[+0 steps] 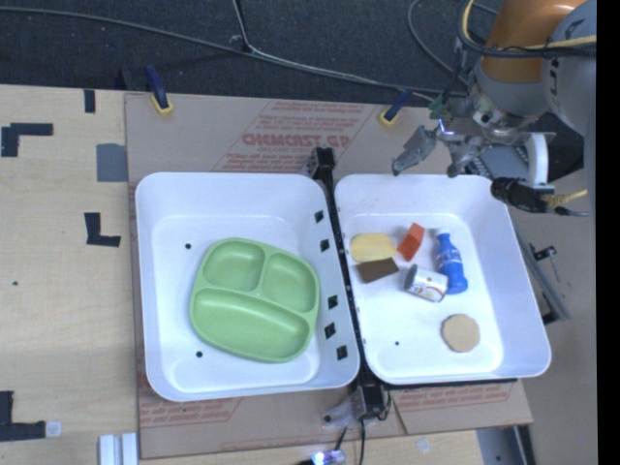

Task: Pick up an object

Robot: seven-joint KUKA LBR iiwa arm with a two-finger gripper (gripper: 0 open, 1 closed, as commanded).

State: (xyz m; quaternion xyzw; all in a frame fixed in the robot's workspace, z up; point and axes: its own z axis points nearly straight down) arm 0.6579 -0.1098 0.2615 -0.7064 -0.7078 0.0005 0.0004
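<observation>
Approach step, nothing yet grasped: the arm's two-finger hand, fingers spread and holding nothing, hangs over the far rim of the right-hand shallow white bin. Inside that bin, toward its middle, lies the small orange block; next, descend and centre on it.

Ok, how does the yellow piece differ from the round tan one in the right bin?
The yellow piece is paler and roughly oblong; the round tan piece is a darker disc. The yellow one touches the brown block near the bin's left wall; the tan one lies alone toward the front right. Both lie flat in the right bin.
</observation>
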